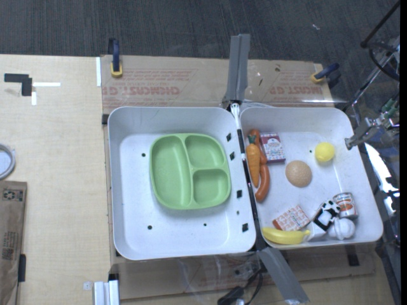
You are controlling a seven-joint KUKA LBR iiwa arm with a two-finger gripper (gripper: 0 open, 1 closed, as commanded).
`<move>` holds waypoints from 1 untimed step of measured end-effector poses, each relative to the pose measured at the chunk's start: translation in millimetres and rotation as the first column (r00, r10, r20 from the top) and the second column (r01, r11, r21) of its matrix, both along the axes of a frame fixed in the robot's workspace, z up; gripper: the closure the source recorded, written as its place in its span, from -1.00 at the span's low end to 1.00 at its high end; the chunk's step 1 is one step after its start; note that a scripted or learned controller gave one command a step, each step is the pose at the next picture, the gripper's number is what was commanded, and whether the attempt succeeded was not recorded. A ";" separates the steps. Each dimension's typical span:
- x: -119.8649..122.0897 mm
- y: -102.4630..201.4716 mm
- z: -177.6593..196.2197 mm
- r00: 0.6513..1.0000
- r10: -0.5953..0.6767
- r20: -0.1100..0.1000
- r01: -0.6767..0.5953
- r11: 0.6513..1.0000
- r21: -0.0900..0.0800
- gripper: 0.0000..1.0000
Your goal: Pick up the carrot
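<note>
A pale wooden bench [51, 189] fills most of the frame, with dark grey carpet [159, 11] along the top. Two shallow white plastic bins sit side by side at the centre. The left bin [127, 234] holds a light green three-compartment plate [189, 170]. In the right bin [369, 196], the slim orange carrot with a green top [254, 160] lies lengthwise against the left wall, touching a reddish sausage [262, 183] just beside it. Near them are a small red and white box [273, 147], a tan egg-shaped ball [298, 173], a yellow lemon [324, 152], a yellow banana [286, 236] at the lower edge, a red patterned packet [292, 218], a small can [344, 204] and a white ball [343, 229]. Brown cardboard [165, 81] with blue and yellow clamps lies behind the bins. At the right edge of the frame, a metal gripper [356, 140] hovers over the right bin's rim, well apart from the carrot; whether it is open or closed cannot be told.
</note>
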State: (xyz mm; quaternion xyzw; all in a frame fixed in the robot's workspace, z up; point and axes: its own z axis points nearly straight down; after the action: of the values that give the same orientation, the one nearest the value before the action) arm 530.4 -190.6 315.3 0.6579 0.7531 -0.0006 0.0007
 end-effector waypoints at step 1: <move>17.7 40.1 -224.0 0.966 -0.258 -0.002 0.258 0.966 0.002 -1.00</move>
State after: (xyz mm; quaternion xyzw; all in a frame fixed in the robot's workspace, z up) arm 548.0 -150.5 91.3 0.7503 0.6611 -0.0007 -0.0009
